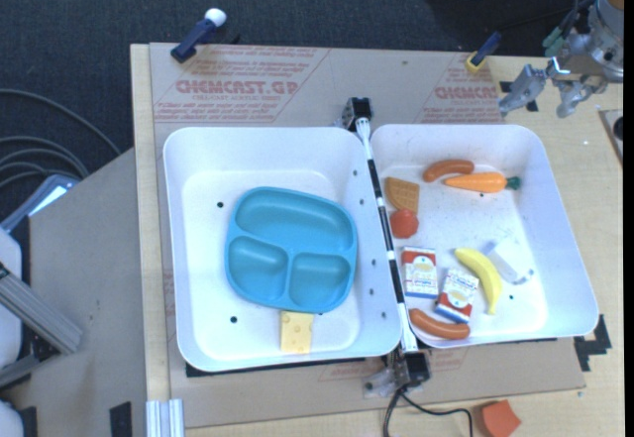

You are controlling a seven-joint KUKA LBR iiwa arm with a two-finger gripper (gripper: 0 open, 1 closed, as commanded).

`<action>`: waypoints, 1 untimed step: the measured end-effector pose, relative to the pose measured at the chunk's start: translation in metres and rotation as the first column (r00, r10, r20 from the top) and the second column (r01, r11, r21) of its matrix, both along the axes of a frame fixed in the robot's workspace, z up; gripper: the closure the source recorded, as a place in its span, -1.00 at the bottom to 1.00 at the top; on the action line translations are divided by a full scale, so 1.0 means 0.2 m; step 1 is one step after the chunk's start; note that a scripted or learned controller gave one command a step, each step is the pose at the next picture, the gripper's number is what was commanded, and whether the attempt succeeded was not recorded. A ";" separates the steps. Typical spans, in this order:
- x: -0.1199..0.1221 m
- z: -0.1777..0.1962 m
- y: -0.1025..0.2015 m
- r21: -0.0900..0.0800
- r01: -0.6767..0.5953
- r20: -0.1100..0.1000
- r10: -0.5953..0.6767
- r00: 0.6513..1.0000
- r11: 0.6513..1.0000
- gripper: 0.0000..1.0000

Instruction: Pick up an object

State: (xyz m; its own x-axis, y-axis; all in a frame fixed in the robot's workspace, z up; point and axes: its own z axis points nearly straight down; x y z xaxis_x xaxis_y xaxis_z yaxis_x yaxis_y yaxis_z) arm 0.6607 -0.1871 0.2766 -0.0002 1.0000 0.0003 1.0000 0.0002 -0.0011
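My gripper [544, 96] hangs at the upper right, over the bench just past the far rim of the right bin [565, 227]. Its two grey fingers stand apart, open, with nothing between them. Inside the right bin lie a sausage [449, 168], a carrot [480, 182], a brown cracker [401, 193], a red tomato [403, 223], a banana [480, 276], two small cartons [419, 272] [457, 293], a hot dog [439, 324] and a pale clear piece [510, 262]. The left bin [188, 227] holds a blue divided plate [291, 249] and a cheese slice [296, 332].
A blue and white clamp [198, 34] sits at the board's far left corner, and a yellow and blue clamp [482, 51] lies near the gripper. An orange block [498, 417] lies at the front right. Cables [40, 167] run along the left.
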 end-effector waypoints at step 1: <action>0.02 -0.97 0.01 0.001 -0.001 -0.009 0.001 1.000 1.000 -1.00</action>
